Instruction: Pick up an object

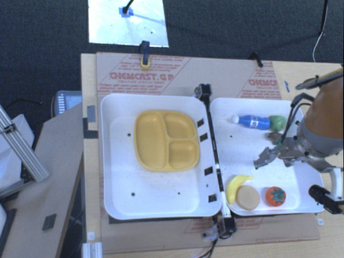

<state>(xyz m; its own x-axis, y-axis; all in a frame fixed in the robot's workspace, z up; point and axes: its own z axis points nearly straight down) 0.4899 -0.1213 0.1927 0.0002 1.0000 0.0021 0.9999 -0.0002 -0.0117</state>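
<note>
My gripper (269, 149) hangs over the middle of the right bin (236, 144), open, with nothing between its fingers. A blue bottle (252, 122) with a white cap lies at the back of this bin, with a green object (278, 122) touching its right end. Along the front edge sit a yellow banana (235, 185), a round tan disc (248, 198) and a red tomato (275, 196). The gripper is between the bottle and the front row and touches none of them.
The left bin (118, 187) holds a yellow divided plate (165, 140). A black divider strip (210, 144) runs between the bins. The grey arm with its orange band (328, 112) comes in over the right bin's right side. Cardboard (177, 74) lies under both bins.
</note>
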